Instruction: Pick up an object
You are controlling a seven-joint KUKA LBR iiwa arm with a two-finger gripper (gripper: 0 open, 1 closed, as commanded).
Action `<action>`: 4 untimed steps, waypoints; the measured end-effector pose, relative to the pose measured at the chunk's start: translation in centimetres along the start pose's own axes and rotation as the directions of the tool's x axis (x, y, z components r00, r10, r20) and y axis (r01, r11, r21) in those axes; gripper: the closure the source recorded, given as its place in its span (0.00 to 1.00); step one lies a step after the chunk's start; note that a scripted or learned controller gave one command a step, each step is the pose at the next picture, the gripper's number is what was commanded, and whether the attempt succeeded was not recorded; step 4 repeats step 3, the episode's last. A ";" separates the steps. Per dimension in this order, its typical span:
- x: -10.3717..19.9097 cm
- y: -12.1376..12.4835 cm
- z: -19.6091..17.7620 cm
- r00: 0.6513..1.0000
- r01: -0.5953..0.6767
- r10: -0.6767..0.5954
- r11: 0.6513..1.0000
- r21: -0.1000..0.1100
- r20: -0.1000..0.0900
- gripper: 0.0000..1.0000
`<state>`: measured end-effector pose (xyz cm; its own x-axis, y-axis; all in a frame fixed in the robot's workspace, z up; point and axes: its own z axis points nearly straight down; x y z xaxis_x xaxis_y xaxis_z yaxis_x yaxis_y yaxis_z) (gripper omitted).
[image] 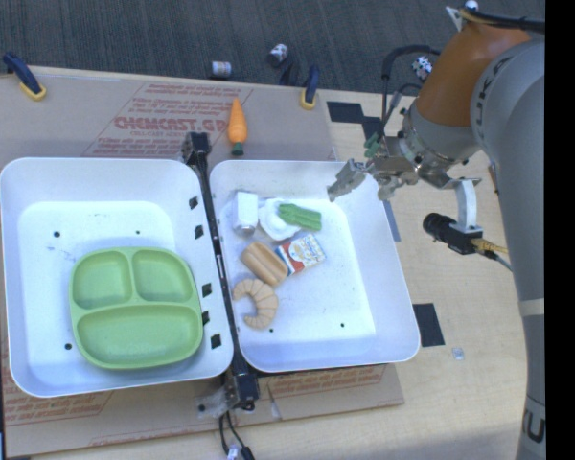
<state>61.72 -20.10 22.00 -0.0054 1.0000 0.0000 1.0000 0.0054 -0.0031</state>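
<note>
The gripper [350, 177] is seen over the far right corner of the right bin [388, 300]; how far it is open cannot be told, and nothing is seen held in it. Near that bin's left edge are gathered a croissant [258, 302], a hot dog [265, 263], a small printed packet [304, 251], a green vegetable [300, 217] and a white cup [246, 210]. A green divided plate [136, 307] is set in the left bin [38, 185]. A toy carrot [237, 123] lies beyond the bins.

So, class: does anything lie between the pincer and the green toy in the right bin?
Nothing visible. The pincer hangs over the right bin's upper rim; bare white floor separates it from the green toy.
</note>
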 end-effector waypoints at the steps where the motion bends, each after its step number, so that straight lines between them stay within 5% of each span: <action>1: 5.4 -3.2 12.9 1.000 0.001 -0.001 1.000 0.001 -0.001 0.00; 2: 5.4 -3.2 11.8 1.000 0.006 -0.006 1.000 0.002 0.000 1.00; 3: 7.0 -11.7 1.5 1.000 -0.001 0.001 1.000 -0.001 -0.001 1.00; 4: 7.0 -11.7 1.5 1.000 -0.001 0.001 1.000 -0.001 -0.001 1.00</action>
